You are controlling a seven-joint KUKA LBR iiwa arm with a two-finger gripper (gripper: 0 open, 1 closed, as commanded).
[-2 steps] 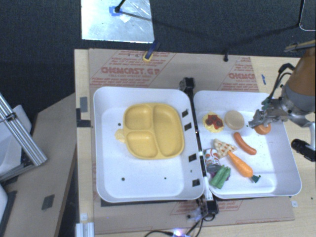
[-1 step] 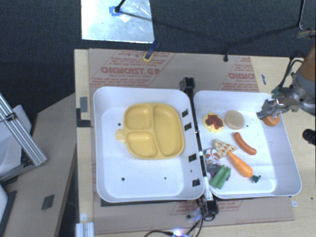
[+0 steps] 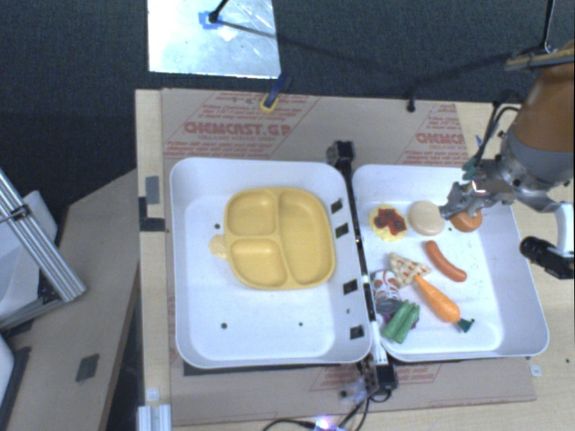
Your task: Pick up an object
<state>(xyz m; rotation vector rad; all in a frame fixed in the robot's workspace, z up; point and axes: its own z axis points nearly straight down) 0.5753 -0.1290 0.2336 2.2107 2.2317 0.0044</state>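
Gripper is low over the back right corner of the right shallow white bin, sitting right at a small round orange-brown toy piece. Can't tell how far apart the gripper stands or whether that piece is actually clamped; it shows just below the tip, touching or nearly so, and looks like it's resting on the bin floor. So my read: pick not confirmed, lift not done. Just left of it is a round beige bun-shaped piece, close enough to get nudged during a close or a lift. Further left, a yellow disc with red topping. Below those, a red-orange sausage, a striped wedge-shaped slice, an orange carrot with a green tip, and a green pod-like piece by the bin's front left corner, next to a dark purplish item I can't identify. All well apart from the gripper. Left shallow white bin holds a yellow three-compartment plastic tray, nothing in its compartments. Both bins sit on a cardboard sheet on the bench. Main obstruction risk is the bin's back wall and the bun.
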